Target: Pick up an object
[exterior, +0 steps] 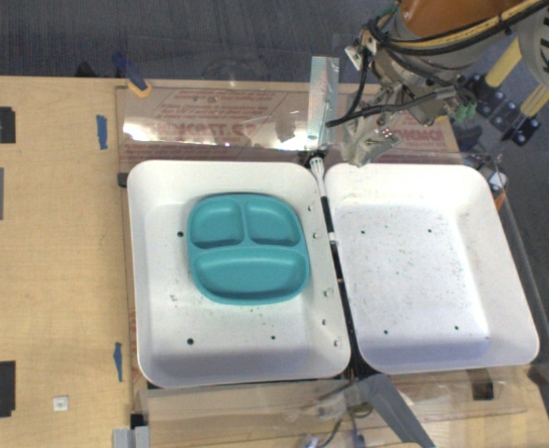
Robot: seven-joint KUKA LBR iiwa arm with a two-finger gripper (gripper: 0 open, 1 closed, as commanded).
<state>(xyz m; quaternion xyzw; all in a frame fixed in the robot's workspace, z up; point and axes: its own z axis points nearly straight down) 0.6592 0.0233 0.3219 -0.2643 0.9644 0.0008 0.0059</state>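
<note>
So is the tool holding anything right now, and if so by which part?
It cannot be told. The tool sits above the back edge of the right bin, and the teal divided plate lies in the left bin, apart from it.

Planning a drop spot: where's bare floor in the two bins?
The right bin has bare floor wall to wall. In the left bin, the teal divided plate takes the middle, leaving only strips along the walls. The gripper hangs above the right bin's far edge.

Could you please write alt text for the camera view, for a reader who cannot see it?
A teal plastic divided plate with three compartments lies flat in the left shallow white bin. The right shallow white bin beside it shows dark specks on its floor. The grey arm's two-finger gripper sits above the far edge of the right bin, near the divide between the bins.
</note>
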